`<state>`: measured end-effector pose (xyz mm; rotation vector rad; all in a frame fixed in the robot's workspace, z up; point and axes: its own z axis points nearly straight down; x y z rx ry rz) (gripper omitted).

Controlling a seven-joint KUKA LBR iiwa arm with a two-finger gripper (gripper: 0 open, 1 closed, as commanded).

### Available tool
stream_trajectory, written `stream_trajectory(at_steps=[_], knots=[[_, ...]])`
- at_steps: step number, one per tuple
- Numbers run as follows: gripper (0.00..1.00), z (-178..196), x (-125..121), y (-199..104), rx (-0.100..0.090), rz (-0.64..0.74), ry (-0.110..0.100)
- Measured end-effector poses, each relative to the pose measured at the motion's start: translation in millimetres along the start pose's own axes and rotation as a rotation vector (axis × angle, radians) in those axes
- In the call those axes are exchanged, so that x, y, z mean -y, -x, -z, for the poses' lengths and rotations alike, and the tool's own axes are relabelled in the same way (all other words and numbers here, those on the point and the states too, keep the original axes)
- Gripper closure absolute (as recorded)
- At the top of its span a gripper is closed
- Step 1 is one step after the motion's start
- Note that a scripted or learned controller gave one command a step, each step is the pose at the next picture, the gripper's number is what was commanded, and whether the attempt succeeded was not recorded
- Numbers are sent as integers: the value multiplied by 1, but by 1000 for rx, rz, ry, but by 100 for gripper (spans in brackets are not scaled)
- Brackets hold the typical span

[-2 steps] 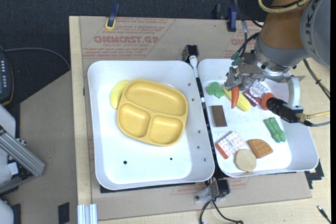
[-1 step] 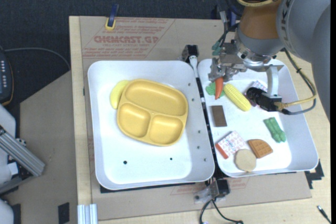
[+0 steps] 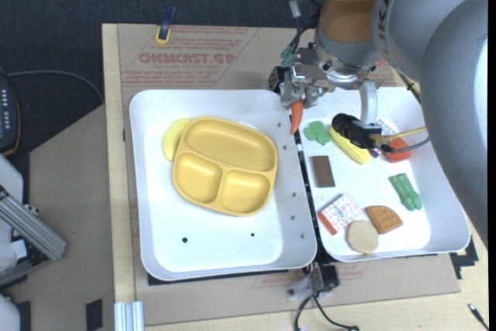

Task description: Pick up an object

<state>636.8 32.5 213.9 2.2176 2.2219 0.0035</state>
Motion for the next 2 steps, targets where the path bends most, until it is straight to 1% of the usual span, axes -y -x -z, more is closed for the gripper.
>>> stream_trajectory(at_steps=[1, 2], knots=[[100, 20, -2, 1, 0, 0, 1], [100, 3, -7, -9, 0, -1, -6]])
